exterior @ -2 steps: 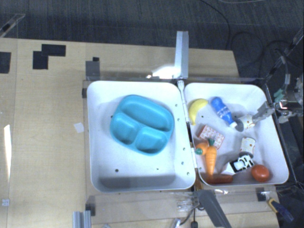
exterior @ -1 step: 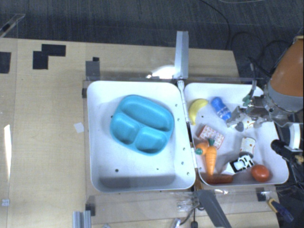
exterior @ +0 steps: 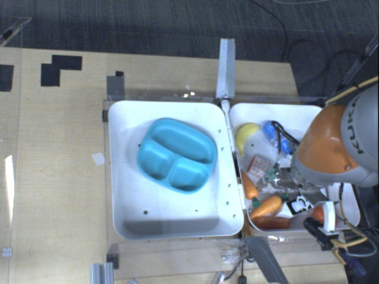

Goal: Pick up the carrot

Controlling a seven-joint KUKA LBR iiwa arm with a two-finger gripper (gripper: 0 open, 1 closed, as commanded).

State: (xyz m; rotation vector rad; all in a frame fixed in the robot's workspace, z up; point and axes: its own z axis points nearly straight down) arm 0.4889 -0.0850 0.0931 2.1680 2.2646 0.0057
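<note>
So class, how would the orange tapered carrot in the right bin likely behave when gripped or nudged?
The orange tapered carrot looks rigid, so it probably won't flop. Its rounded, tapered body may roll or slip between fingers. It lies crowded against a dark red item, so a nudge would likely shift neighbours too.

Grey arm (exterior: 361,123) with a broad orange band (exterior: 324,142) — black lettering on its grey shell.

light: even, bright overhead | glare: bin (exterior: 127,158) walls | shadows: soft | focus: slightly soft
</note>
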